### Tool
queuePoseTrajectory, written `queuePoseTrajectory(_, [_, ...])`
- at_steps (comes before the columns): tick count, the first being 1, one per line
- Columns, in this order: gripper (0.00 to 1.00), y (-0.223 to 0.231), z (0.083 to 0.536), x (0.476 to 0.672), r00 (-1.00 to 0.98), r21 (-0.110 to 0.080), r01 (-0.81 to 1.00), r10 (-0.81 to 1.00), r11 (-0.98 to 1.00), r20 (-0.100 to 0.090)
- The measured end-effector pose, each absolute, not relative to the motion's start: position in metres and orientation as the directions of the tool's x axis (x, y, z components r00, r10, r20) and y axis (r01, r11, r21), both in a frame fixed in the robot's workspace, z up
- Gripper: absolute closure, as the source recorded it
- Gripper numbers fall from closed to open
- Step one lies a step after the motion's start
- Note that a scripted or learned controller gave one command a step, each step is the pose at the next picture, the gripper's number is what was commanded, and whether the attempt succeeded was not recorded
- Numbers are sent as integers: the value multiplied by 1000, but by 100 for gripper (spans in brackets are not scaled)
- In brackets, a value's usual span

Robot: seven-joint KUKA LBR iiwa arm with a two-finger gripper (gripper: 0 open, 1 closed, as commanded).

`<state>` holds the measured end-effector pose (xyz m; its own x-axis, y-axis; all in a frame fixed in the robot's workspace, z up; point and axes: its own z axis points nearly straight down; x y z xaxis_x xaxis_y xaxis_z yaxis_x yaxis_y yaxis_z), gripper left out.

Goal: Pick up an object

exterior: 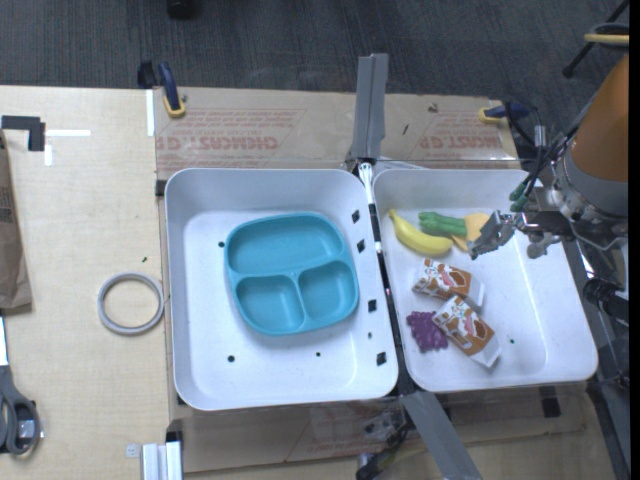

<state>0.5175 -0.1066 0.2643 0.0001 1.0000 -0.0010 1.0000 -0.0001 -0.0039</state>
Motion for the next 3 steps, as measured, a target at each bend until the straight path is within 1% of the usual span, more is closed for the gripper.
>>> queuePoseTrajectory(1, [0,-94,144,560,96,-6,995,995,-96,0])
queuePoseTrajectory(2, [100,-95,152,560,100,-7,995,995,-100,-1])
queuePoseTrajectory(3, [0,-95,152,560,100,-8,995,995,-100,-1])
